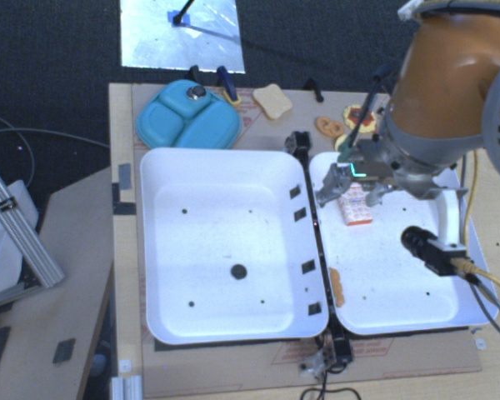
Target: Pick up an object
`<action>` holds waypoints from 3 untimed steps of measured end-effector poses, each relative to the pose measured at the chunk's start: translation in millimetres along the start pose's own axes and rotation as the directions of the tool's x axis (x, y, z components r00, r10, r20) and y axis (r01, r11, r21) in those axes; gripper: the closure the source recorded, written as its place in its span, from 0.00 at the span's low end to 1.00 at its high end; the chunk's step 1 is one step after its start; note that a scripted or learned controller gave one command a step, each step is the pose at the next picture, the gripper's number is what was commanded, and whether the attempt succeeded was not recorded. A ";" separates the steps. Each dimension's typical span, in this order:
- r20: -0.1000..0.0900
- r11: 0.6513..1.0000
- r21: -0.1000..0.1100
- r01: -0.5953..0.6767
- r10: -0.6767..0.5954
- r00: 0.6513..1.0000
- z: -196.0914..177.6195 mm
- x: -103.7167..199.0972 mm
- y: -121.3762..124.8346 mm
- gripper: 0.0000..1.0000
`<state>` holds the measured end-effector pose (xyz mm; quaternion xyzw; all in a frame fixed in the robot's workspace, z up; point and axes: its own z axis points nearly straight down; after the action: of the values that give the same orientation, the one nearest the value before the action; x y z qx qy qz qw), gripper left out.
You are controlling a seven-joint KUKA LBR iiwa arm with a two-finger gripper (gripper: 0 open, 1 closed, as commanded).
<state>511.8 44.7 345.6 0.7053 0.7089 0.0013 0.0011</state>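
end effector (pixel 350 192) just above small box (pixel 356 207) in right bin (pixel 400 307)

Two bins sit side by side on the tabletop (pixel 125 248). Left bin (pixel 162 307): one small disc (pixel 238 272) on its floor, near centre. Right bin (pixel 400 319): small box (pixel 355 207) near the far wall, towards the divider; a snack piece (pixel 337 287) against the left wall, nearer the front. Arm (pixel 450 82) reaches in from the right over the right bin's far part, gripper (pixel 350 183) just above the box. Behind the left bin on the tabletop: sectioned tray (pixel 187 117). To its right: toast slice (pixel 272 101), then a pretzel (pixel 328 127) behind the right bin.
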 end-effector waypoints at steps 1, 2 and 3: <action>0.000 1.000 0.009 0.001 -0.001 1.000 79.9 24.2 -12.4 0.00; -0.001 1.000 -0.001 0.004 -0.004 1.000 64.6 22.8 -10.2 1.00; -0.006 1.000 -0.018 0.003 -0.003 1.000 -111.2 41.8 -22.4 1.00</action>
<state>488.8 86.3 456.7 0.7043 0.7098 0.0096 0.0054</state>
